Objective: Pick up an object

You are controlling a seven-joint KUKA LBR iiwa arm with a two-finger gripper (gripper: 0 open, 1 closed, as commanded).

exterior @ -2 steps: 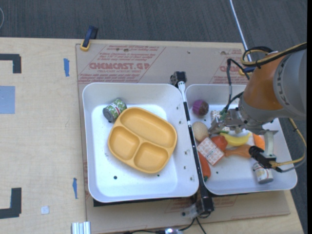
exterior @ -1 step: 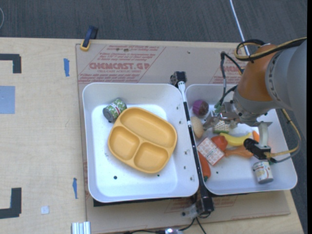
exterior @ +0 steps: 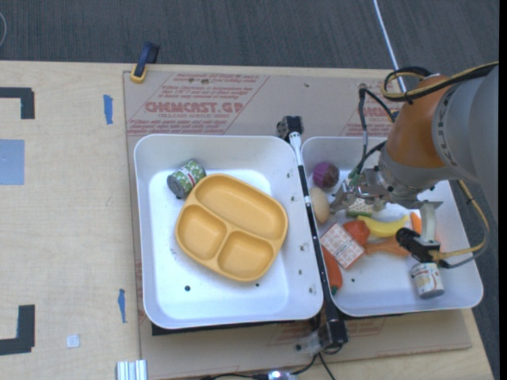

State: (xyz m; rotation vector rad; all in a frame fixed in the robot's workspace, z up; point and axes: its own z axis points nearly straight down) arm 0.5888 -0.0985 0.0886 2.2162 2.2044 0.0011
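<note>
Pincer [exterior: 355,199] low in right bin [exterior: 467,291], grip state unclear, arm [exterior: 444,133] bent in from right, above banana [exterior: 386,226]

1. You'll find a yellow divided plate [exterior: 230,226] with 3 compartments in the left bin [exterior: 150,236].
2. A small green can [exterior: 185,178] lies just beside the plate's upper-left edge.
3. Blue tape marks [exterior: 108,109] sit on the bench [exterior: 63,212].

Claw [exterior: 358,196] fingertips lost among clutter
</note>
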